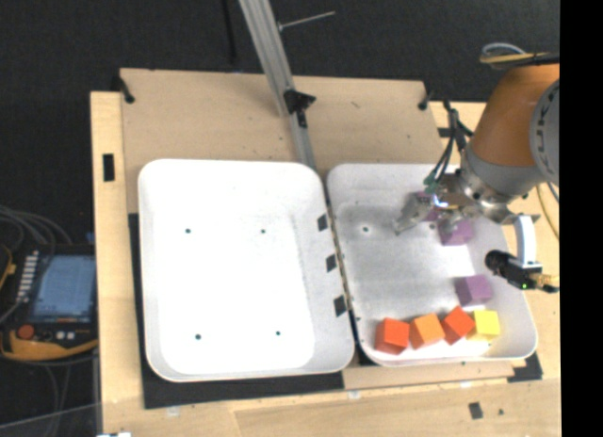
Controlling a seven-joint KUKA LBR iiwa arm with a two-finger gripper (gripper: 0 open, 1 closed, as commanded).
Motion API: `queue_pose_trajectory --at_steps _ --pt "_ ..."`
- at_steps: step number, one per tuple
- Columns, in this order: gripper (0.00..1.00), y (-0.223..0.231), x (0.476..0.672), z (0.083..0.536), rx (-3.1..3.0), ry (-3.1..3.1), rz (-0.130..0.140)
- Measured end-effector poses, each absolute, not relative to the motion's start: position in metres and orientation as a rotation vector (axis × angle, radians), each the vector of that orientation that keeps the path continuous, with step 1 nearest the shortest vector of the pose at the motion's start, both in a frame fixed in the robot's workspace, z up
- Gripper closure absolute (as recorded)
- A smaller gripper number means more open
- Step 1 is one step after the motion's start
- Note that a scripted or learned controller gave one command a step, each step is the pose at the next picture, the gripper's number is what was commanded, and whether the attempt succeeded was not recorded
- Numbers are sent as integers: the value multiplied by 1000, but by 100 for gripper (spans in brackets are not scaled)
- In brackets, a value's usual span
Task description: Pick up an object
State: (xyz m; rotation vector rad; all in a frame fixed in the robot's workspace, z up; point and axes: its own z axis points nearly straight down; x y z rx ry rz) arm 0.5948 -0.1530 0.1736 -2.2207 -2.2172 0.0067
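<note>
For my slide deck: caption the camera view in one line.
Arm's hand low in right bin beside a purple block; more coloured blocks line its near edge.

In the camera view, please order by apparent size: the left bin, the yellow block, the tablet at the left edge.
1. Left bin, clearly largest.
2. Tablet, much smaller than the bin.
3. Yellow block, smallest.

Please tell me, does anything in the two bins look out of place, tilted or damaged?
Nothing stands out. In the right bin, four blocks sit in a row along the near wall: red block, orange block, a second red block, yellow block. Two purple blocks lie apart, one by the end effector.
</note>
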Motion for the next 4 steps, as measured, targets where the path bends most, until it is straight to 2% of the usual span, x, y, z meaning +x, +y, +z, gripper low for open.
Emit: queue_pose_trajectory --at_steps 1,2,4 --pt "0 -164 591 120 -2221 -2218 6" --pt "100 -165 592 134 -2232 -2215 -2" --pt "100 -164 589 225 -2223 -2230 -5"
